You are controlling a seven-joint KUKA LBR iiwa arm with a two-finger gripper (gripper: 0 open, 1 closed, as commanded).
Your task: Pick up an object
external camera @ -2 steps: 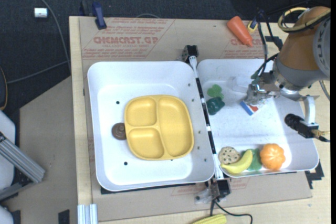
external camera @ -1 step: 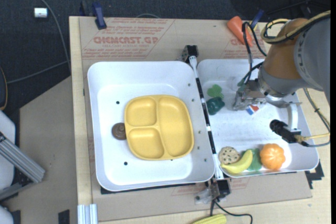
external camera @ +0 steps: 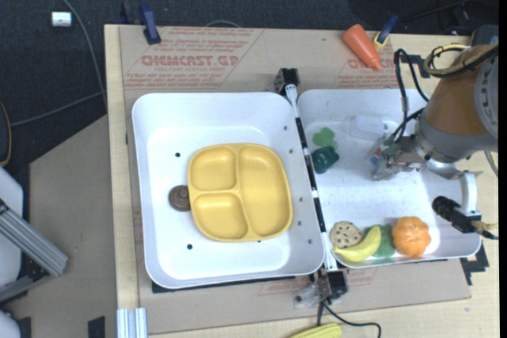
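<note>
Camera view: gripper (external camera: 386, 164) blurred low over right bin (external camera: 412, 194); grip state unclear

Red printed lettering (external camera: 188, 59) runs along the far edge of the flat brown cardboard sheet (external camera: 238, 43) that lies on the bench under the two bins; it reads roughly "CHEMCAST GP", the last letters unclear. A smaller red line above it is too fine to read. More red print (external camera: 358, 72) near the sheet's far right corner is partly covered and illegible
</note>
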